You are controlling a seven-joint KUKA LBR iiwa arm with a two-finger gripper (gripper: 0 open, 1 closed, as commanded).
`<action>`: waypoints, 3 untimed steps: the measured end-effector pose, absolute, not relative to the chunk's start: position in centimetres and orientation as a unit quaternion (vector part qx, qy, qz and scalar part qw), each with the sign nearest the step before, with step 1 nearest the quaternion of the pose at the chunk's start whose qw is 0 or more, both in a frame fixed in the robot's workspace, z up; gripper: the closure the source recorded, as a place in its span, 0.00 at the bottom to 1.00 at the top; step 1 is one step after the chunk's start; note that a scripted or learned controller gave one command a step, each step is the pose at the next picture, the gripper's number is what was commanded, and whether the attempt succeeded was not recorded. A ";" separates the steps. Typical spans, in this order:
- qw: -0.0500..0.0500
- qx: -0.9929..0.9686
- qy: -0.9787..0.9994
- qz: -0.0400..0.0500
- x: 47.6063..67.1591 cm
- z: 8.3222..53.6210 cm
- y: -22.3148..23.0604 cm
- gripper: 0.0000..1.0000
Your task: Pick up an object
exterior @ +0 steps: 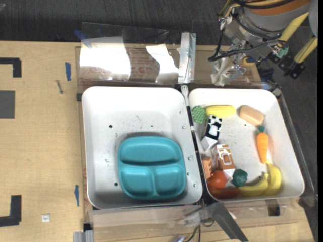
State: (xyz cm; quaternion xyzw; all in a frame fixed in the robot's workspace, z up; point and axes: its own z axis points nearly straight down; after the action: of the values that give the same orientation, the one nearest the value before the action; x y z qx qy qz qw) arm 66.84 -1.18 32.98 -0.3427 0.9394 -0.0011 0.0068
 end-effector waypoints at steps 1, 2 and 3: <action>0.002 -0.402 0.916 0.001 65.2 27.8 0.3 1.00; 0.006 -0.469 0.883 -0.001 66.8 29.5 -1.9 1.00; 0.002 -0.473 0.881 0.001 66.7 27.2 1.1 1.00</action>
State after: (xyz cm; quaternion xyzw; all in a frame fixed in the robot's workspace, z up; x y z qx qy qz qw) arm 66.74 1.09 27.23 -0.4726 0.8813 0.0013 0.0024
